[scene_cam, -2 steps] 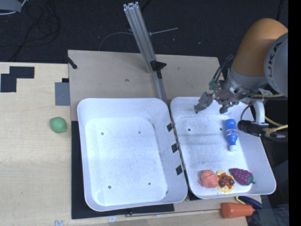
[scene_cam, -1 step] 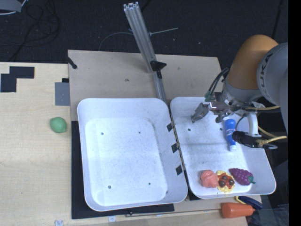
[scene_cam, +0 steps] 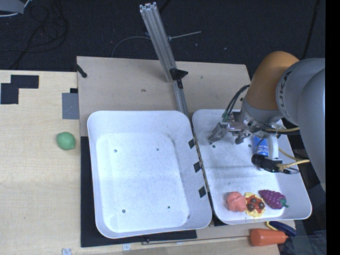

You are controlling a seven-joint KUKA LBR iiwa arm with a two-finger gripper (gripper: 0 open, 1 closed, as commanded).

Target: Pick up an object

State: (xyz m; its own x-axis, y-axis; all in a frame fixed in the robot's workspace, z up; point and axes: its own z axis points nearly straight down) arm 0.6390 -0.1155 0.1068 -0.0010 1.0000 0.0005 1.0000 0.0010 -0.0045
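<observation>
**Arm Hangs Over the Right Bin, Toys Wait at the Near Edge**

The gripper (scene_cam: 229, 133) hangs over the far part of the right bin (scene_cam: 223, 169), likely getting ready to reach down. I cannot tell how its jaws stand. The pink toy (scene_cam: 236, 201), pizza toy (scene_cam: 255, 205) and grapes (scene_cam: 272, 198) sit together along the bin's near edge, well apart from the gripper.

A green ball (scene_cam: 66, 141) lies left of the bins.
</observation>
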